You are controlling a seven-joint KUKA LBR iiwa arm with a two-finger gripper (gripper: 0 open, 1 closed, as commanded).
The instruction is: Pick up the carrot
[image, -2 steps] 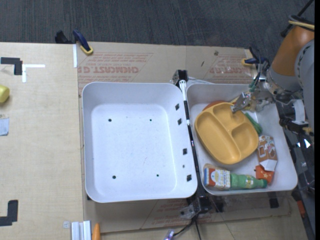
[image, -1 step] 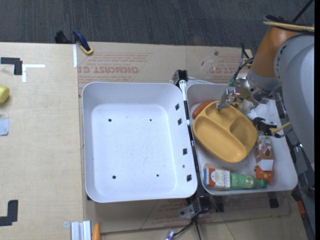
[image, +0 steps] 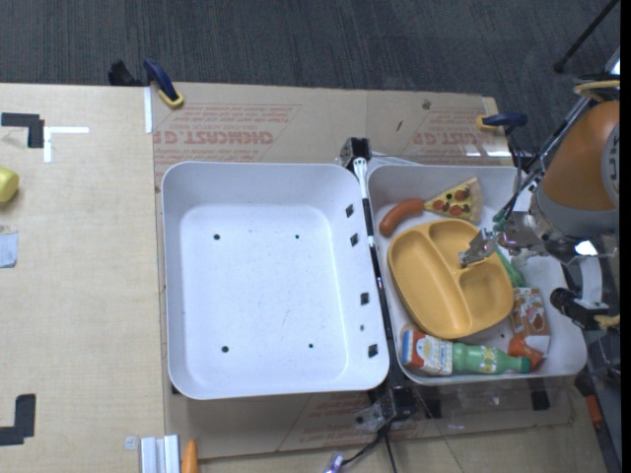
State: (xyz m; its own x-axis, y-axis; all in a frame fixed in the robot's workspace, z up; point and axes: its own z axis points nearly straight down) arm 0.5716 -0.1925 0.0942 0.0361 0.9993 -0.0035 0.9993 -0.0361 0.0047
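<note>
The carrot [image: 522, 347] appears as a small orange piece at the right bin's front right, just past the bottle's tip and partly hidden by other items. My gripper [image: 480, 250] hangs over the right part of the yellow divided plate [image: 444, 294], up and to the left of the carrot and well apart from it. Nothing can be seen held in it. The arm's orange band [image: 584, 156] is at the view's right edge.
The right bin [image: 394, 294] also holds a pizza slice [image: 455, 201], a red sausage [image: 399, 215], a lying bottle [image: 463, 357], a green item [image: 510, 270] and a printed packet [image: 530, 315]. The left bin [image: 177, 264] stands beside it. A yellow object [image: 6, 185] lies far left.
</note>
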